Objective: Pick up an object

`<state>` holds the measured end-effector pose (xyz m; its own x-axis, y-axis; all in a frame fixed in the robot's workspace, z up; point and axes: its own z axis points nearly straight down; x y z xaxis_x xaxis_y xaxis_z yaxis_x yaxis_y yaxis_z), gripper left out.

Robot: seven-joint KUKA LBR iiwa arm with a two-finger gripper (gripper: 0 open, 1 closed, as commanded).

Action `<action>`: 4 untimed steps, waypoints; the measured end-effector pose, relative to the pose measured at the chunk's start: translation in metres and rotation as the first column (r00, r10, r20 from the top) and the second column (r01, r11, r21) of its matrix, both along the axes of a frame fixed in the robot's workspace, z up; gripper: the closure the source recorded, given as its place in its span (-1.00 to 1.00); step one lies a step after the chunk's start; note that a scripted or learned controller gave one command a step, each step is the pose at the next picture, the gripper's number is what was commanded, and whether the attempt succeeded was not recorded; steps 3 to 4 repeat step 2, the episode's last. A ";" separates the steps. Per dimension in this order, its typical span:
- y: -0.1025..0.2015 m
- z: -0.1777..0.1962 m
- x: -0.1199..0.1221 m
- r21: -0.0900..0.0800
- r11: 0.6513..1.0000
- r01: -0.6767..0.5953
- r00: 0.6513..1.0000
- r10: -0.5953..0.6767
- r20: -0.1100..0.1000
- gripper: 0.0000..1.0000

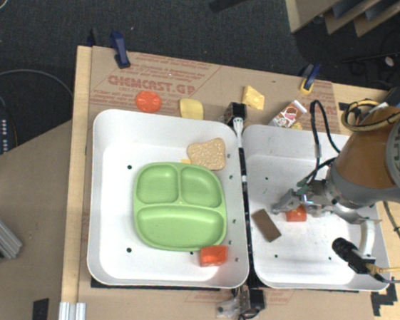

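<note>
Here the gripper [297, 205] sits low in the right bin [274, 264] over an orange block [296, 215]; whether it grips, I cannot tell. Lifting straight up seems next.

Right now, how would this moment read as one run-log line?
arm: over right bin | gripper: low, at small orange block | grasp: unconfirmed | nearby: brown piece | left bin: green divided plate

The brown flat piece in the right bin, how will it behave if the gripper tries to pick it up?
The brown flat piece lies low against the right bin, so fingers may slide over it. It looks thin and probably light, and a nudge would likely slide it, not roll it.
</note>
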<state>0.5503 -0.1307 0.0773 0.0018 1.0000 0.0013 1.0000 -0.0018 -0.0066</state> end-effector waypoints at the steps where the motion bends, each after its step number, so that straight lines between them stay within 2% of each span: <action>1: -0.001 0.018 0.003 -0.003 1.000 0.001 1.000 -0.001 0.011 1.00; 2: 0.087 0.114 0.016 0.001 1.000 -0.012 1.000 0.012 0.018 1.00; 4: 0.087 0.114 0.016 0.001 1.000 -0.012 1.000 0.012 0.018 1.00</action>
